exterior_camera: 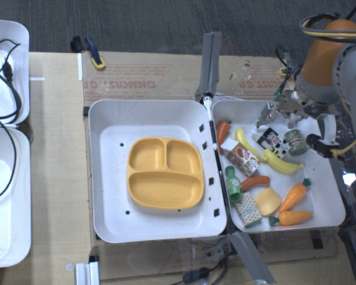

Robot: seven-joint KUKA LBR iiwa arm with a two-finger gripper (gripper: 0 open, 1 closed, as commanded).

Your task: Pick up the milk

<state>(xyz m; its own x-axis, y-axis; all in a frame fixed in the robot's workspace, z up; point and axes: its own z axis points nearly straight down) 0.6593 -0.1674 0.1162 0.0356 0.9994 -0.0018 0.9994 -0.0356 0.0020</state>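
Note:
The milk is a small black-and-white cow-patterned carton lying in the upper part of the right bin. It rests between a yellow banana and a green can. My gripper hangs just behind and above the milk, near the bin's far wall, with the orange-banded wrist above it. Its fingers stand spread apart, and nothing is between them. The milk lies just in front of the fingertips, apart from them.
The right bin also holds a second banana, a brown carton, a green bottle, a sausage, carrots and a patterned box. The left bin holds a yellow divided plate.

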